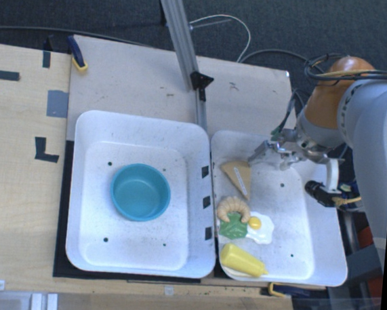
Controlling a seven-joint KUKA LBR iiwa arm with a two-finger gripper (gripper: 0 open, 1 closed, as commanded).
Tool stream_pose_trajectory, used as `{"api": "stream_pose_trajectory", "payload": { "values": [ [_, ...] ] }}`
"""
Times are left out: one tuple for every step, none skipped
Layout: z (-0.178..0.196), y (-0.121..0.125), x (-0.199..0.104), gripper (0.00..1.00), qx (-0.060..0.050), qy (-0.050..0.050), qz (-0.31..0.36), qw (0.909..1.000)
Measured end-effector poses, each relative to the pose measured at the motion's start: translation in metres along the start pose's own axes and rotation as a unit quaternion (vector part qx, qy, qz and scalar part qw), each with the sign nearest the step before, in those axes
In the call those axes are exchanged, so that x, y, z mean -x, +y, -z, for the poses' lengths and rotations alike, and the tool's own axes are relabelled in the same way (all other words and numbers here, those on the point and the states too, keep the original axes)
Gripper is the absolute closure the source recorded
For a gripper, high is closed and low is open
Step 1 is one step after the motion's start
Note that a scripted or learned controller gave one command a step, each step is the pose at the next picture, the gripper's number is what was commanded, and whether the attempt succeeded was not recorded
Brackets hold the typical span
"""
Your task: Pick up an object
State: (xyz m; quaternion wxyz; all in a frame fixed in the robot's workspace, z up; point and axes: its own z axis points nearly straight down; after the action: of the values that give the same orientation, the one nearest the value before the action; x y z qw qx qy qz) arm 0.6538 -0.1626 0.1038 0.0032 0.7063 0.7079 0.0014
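My gripper [275, 156] hovers over the far end of the right bin [319, 265], open, with nothing between its fingers. Just below and left of it a pale yellow cheese wedge [237, 177] lies on the bin floor. Further toward the near edge sit a tan croissant [233, 206], a green leafy piece [234, 228] and a fried egg [259, 227], all touching one another. A yellow oblong object [242, 260] rests at the bin's near left corner.
The left bin [83, 242] holds a blue bowl [141, 191] near its middle. A grey metal pole [184, 41] slants up from the gap between the bins at the back. The right bin's right half is bare white floor.
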Motion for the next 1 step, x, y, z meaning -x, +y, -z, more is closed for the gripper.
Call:
{"api": "stream_pose_trajectory", "payload": {
  "values": [
    [0.0060, -0.0015, -0.0009, 1.00, -0.003, 0.000, 0.000, 1.0000]
  ]
}}
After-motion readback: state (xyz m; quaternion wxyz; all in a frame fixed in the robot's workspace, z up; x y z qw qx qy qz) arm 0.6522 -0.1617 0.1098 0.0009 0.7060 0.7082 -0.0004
